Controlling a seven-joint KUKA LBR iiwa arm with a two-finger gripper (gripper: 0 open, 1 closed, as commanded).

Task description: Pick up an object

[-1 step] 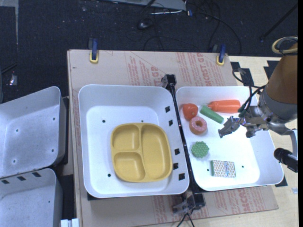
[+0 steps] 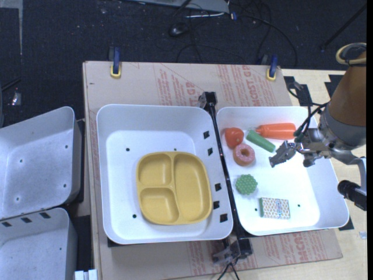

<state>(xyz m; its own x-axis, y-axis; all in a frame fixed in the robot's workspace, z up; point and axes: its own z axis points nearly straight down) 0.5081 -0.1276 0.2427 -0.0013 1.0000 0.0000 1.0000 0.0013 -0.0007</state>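
White bins: two shallow bins sit side by side on a cardboard-covered bench point(image 2: 151, 80); the left bin point(image 2: 116, 156) and the right bin point(image 2: 315, 203) meet along a dark divider running top to bottom.
Arm: grey with an orange band point(image 2: 352, 95), reaching in from the right over the right bin's upper right part.
Yellow plate point(image 2: 173, 187): a three-part plate lying flat in the middle of the left bin, its long axis running roughly top to bottom with a slight tilt.
Gripper point(image 2: 281, 155): dark fingers point left and slightly down over bare bin floor, just right of the green stick's lower end; they look slightly parted with nothing between them.
Carrot point(image 2: 276, 130): orange, at the top of the right bin, long axis almost level, running left to right.
Green stick point(image 2: 260, 140): just below the carrot's left end, long axis slanting from upper left to lower right.
Patterned pad point(image 2: 274, 207): a small flat rectangle near the front of the right bin, long side roughly level.
Tomato point(image 2: 234, 136): red and round, near the divider, left of the green stick.
Doughnut point(image 2: 243, 154): pink ring lying flat, just below the tomato.
Green ball point(image 2: 246, 184): bumpy and round, below the doughnut, apart from it.
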